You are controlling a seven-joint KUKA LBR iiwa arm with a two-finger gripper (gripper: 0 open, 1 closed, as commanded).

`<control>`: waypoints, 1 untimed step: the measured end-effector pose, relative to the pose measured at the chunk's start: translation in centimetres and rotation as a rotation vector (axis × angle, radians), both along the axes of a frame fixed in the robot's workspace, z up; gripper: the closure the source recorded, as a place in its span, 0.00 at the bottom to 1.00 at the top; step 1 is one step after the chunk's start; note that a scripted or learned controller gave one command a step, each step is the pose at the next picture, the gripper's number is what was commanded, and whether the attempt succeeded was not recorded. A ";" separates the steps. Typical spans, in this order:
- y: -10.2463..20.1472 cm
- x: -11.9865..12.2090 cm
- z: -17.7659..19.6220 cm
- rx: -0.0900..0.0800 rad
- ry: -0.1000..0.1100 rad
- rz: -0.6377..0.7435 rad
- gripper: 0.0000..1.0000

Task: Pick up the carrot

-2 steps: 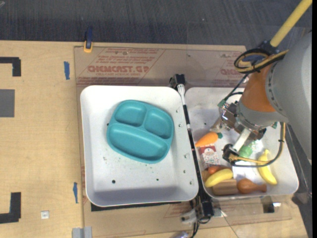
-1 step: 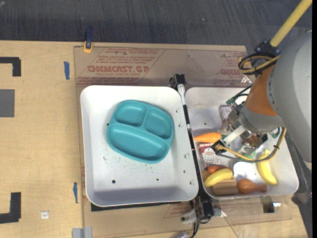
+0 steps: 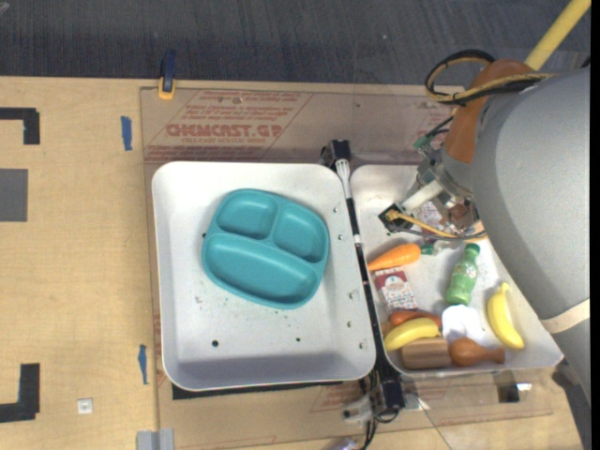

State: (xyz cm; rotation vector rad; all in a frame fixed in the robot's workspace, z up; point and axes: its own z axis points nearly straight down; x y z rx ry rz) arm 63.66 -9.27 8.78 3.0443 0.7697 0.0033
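The orange carrot (image 3: 396,255) lies in the right bin (image 3: 372,187), near its left wall, tilted with its green end towards the right. My gripper (image 3: 439,206) hangs over the far part of that bin, just above and to the right of the carrot and apart from it. The grey arm hides the bin's far right side.
The right bin also holds a green bottle (image 3: 461,277), a banana (image 3: 503,318), a red and white packet (image 3: 398,289), a yellow piece (image 3: 412,333) and brown items (image 3: 448,352) along its near wall. In the left bin (image 3: 178,279) a teal divided plate (image 3: 266,247) lies.
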 end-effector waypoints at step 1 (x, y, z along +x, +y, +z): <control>-1.4 -2.3 0.0 0.004 0.005 -0.120 0.00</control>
